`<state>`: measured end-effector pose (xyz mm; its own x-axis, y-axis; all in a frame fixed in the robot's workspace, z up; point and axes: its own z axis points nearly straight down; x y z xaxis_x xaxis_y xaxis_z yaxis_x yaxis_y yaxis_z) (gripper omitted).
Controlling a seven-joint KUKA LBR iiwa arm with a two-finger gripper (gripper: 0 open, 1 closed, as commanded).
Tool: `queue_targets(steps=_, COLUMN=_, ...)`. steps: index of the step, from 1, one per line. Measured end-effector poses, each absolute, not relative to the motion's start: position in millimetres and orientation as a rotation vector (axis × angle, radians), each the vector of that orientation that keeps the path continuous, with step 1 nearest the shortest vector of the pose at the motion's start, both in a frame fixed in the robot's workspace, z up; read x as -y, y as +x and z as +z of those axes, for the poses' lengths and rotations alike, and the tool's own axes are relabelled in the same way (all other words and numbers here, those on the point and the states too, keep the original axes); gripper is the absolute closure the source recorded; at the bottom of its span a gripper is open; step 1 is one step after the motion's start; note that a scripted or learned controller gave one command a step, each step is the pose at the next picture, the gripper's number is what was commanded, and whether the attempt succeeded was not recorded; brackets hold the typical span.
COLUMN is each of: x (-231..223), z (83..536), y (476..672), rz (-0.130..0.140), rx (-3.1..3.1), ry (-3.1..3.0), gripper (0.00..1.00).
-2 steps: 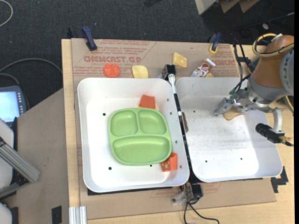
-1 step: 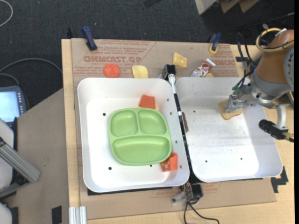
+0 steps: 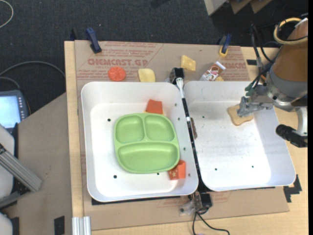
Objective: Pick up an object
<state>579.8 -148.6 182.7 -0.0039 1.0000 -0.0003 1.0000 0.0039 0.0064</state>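
A tan, bread-like piece [image 3: 236,117] lies in the right bin [image 3: 244,165] near its far edge. My gripper [image 3: 248,106] is low over the piece's right end, with the grey arm and its orange band reaching in from the right. I cannot make out whether the gripper touches the piece. In the left bin [image 3: 95,131] a green divided plate [image 3: 145,143] lies flat. A red-orange block [image 3: 154,106] sits just behind the plate, and an orange block [image 3: 178,170] sits at its front right corner.
On the cardboard behind the bins lie an orange round piece [image 3: 116,73], a pale yellow piece [image 3: 146,75], a yellow wedge [image 3: 188,62] and a small packet [image 3: 212,72]. Blue clamps [image 3: 93,39] [image 3: 225,44] stand at the board's far edge.
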Motion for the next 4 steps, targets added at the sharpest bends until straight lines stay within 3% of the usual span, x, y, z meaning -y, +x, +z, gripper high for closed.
queue_targets(steps=1, x=205.1, z=105.0, y=615.5, rz=-0.002, rx=-2.216, ry=2.223, gripper=1.00)
queue_targets(steps=2, x=136.0, z=179.9, y=572.2, rz=0.005, rx=-2.228, ry=2.216, gripper=1.00)
queue_targets(steps=3, x=140.0, z=175.4, y=572.2, rz=-0.001, rx=-2.223, ry=2.222, gripper=0.00)
queue_targets(steps=4, x=198.8, z=158.8, y=610.7, rz=0.000, rx=-2.214, ry=2.220, gripper=0.00)
